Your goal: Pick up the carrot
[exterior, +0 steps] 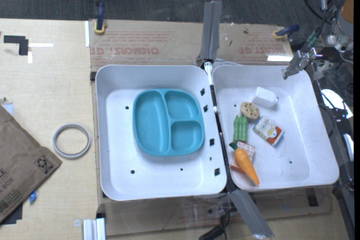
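Carrot [246, 166] in right bin [315, 121], near front-left corner, touching small packet [245, 149]. Likely light, stiff, smooth plastic; grip across thick middle. Hand [298, 64] at bin's rear rim; opening unclear.

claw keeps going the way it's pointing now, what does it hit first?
The claw points left and down over the right bin's far right corner. It would likely meet the bin's bare floor first, perhaps the white block; depth is unclear.

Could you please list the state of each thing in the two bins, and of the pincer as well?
carrot: lying flat in the right bin, near its front left corner
blue divided plate: resting upright in the left bin
cookie: lying flat
white block: lying flat
small carton: lying flat
pincer: above the right bin's far right corner
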Action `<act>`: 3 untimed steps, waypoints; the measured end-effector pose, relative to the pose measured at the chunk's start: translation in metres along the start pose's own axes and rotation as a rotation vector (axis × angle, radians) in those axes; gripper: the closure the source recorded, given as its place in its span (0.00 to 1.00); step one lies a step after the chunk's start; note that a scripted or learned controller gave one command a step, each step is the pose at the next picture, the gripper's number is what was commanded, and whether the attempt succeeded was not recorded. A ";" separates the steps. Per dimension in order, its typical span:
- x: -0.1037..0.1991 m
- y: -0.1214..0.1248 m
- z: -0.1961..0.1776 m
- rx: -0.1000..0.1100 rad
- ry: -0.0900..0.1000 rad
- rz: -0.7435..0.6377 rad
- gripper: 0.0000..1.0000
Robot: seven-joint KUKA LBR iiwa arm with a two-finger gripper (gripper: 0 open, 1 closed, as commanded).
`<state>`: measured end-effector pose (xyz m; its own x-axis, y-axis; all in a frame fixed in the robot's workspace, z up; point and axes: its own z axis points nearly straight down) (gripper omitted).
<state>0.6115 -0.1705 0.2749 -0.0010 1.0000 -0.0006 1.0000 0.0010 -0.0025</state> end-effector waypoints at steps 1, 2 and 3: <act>0.055 -0.071 0.045 0.001 0.000 0.065 0.00; 0.139 -0.094 0.085 0.002 0.000 -0.065 0.00; 0.115 -0.134 0.085 0.002 0.001 0.149 0.00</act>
<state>0.4771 -0.0557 0.1904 0.1471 0.9891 -0.0002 0.9891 -0.1471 -0.0049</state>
